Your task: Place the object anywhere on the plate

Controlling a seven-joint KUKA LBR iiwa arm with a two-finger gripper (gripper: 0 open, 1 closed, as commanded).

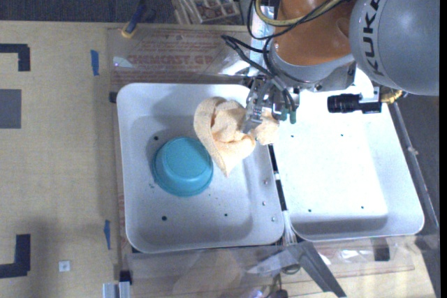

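A: Camera view first. What do the bins hold?

B: The left bin (140, 220) holds a blue plate (183, 165), lying low and to the left, and a crumpled cream cloth (222, 130) just right of it, its lower fold near the plate's rim. The right bin (349, 185) is bare white floor.

A: And the hand?

B: The hand (260, 115) sits at the left bin's upper right corner, pinching the cloth's right edge; cloth shows bunched between its fingers.

A: Any writing?

B: "KUKA" reads in black on the grey arm (398, 17). Faint red lettering runs along the board (178, 56) above the left bin; I cannot read it.

A: Room to move?

B: The cloth lies close to the wall shared by the two bins. Open floor runs below the plate and cloth, and the counter (56, 150) stretches left of the bin.
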